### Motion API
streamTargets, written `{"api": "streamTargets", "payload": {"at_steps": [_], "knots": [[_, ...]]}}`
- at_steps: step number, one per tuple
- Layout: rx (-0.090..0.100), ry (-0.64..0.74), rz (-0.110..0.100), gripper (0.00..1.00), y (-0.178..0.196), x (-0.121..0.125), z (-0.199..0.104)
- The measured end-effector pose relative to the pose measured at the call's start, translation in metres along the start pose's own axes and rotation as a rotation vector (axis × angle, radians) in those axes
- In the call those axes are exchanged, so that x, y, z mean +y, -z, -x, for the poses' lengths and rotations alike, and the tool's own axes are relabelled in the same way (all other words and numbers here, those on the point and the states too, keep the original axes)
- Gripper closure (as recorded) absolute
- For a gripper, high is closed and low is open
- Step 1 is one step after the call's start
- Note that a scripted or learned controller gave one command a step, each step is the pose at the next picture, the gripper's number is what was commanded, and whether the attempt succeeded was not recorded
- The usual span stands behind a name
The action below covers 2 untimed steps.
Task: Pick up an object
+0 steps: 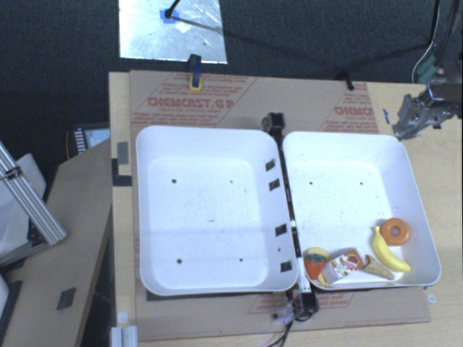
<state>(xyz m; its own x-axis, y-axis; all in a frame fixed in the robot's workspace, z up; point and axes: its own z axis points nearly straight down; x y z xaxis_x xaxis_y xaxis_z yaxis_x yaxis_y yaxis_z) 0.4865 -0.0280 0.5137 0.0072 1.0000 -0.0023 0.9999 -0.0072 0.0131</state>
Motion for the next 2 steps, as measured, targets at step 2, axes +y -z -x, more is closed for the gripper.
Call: {"api": "streamTargets", "payload": {"at_steps": [2], "knots": [[-0.002,-0.002,-0.009,1.00,-0.088,-0.002,0.147]]}}
